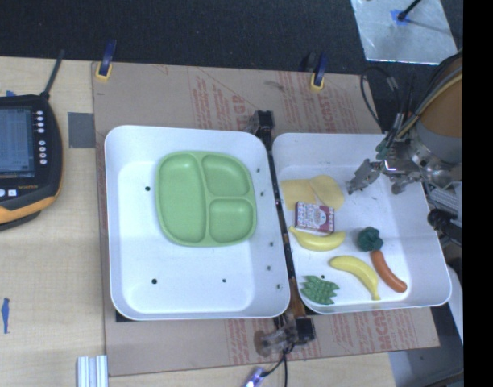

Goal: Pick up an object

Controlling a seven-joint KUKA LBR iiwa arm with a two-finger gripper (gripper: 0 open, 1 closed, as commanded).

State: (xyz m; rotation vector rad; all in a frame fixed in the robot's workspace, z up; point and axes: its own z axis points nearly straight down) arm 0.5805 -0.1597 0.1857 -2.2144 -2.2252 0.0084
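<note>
Grey gripper (381, 177) hangs open and holds nothing — the yellow cheese slice (312, 190) lies just beside it, so picking is not yet done.

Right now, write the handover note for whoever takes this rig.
Gripper: open, holding nothing, over the upper part of the right bin.
Right bin: yellow slice, small red box, two bananas, carrot, green leafy piece.
Left bin: green divided plate.
Done: nothing picked up.
Left: lower onto one object, close, lift.
</note>
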